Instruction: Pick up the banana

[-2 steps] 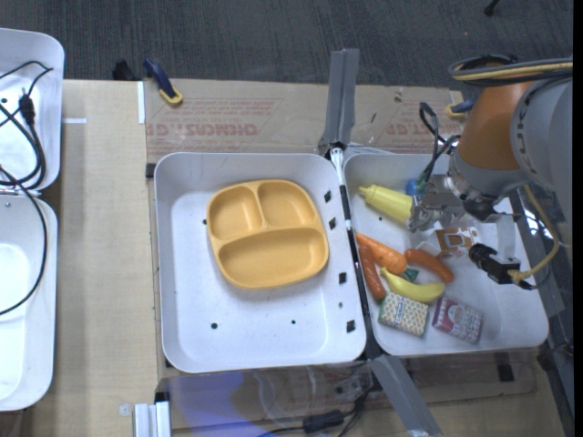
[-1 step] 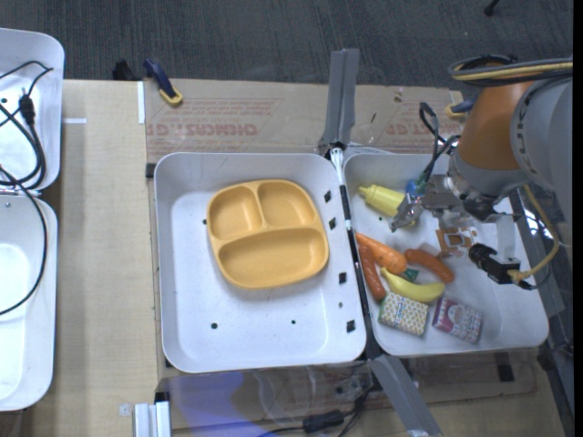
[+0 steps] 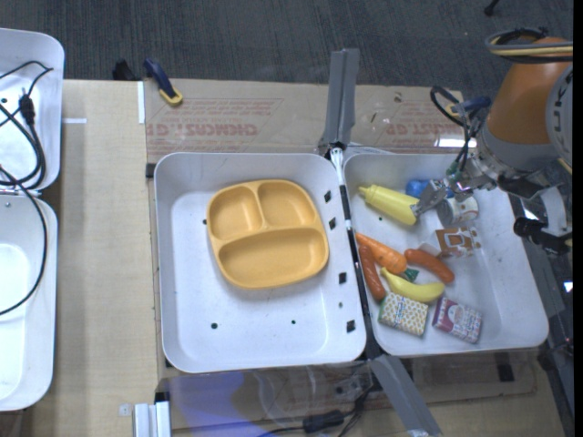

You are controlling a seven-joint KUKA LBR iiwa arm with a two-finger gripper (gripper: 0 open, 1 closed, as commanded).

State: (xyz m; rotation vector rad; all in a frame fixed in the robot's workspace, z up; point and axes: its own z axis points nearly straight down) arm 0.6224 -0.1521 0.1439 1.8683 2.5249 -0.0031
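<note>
the wooden desk [image 3: 100,244] carries two shallow white plastic bins so i can work from either. the left bin [image 3: 182,326] holds a yellow three-part plate [image 3: 267,232]. my tool [image 3: 435,197] hangs over the right bin [image 3: 510,321], its state i cannot tell, near a yellow mustard bottle [image 3: 388,202]. the small yellow curved banana [image 3: 413,287] lies well below it, touching an orange carrot [image 3: 381,253].

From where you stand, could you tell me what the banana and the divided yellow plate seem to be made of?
The banana looks like moulded plastic: uniform bright yellow with a smooth, slightly shiny skin, likely a toy. The divided plate also looks like plastic, matte orange-yellow, with soft rounded ridges between its three compartments.
</note>
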